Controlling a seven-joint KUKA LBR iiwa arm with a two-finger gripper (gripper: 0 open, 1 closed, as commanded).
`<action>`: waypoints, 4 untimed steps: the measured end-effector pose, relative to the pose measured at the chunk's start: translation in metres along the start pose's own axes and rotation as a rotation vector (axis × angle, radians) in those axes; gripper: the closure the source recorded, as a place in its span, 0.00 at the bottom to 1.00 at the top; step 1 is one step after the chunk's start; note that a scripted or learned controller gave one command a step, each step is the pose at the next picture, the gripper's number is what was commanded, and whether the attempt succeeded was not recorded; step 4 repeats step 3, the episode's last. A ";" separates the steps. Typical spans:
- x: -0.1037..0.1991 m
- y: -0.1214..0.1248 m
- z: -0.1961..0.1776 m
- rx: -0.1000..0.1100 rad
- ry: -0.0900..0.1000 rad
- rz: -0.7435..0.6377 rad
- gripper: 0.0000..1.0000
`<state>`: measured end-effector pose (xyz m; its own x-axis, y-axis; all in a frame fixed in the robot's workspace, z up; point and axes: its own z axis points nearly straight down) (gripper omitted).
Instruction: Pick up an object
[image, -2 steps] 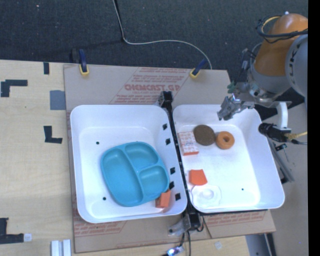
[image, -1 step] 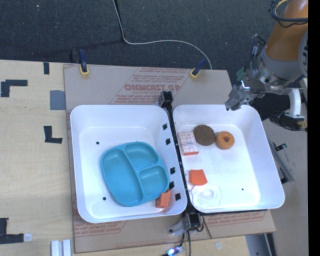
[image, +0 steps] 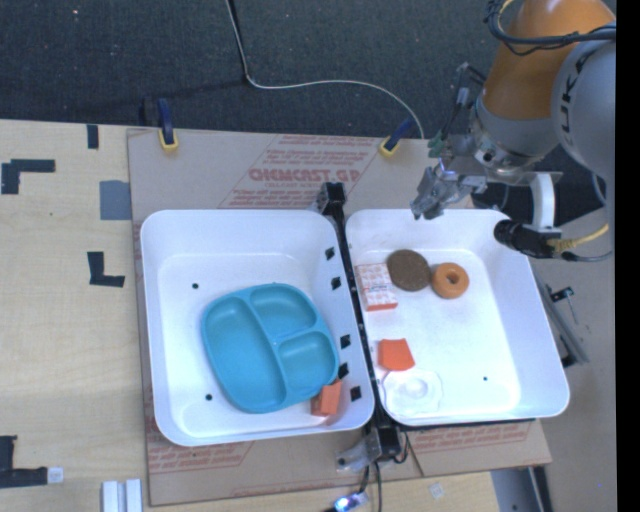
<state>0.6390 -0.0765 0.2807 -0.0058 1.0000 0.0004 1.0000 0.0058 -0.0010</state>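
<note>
From my seat, the gripper (image: 430, 205) hangs over the far rim of the right bin (image: 520, 330), near its back left corner. Its dark fingers point down and towards the bins, and nothing sits between them. The tips look slightly apart, but they are small and dark against the rim, so I cannot tell for certain whether they are open or closed. Above them I see the grey wrist and the orange band (image: 530, 60) of the arm, coming in from the upper right.

Below the gripper, inside the right bin, lie the things I could pick. A brown round cookie (image: 408, 269) rests just beside a small orange doughnut (image: 450, 280), the two nearly touching. To the left of the cookie is a flat white and red packet (image: 376, 286) close to the dividing wall. Nearer the front lies an orange block (image: 396, 354), and just below it a white round piece (image: 418, 388), hard to read against the white floor.

In the left bin (image: 170, 300) a blue sectioned plate (image: 268, 345) lies flat, with a second orange piece (image: 328, 399) at its front right edge.
</note>
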 end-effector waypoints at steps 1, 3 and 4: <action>0.055 -0.004 0.009 0.001 0.001 0.000 1.00; 0.159 -0.001 0.034 0.002 -0.001 0.001 1.00; 0.159 -0.001 0.034 0.002 -0.001 0.001 1.00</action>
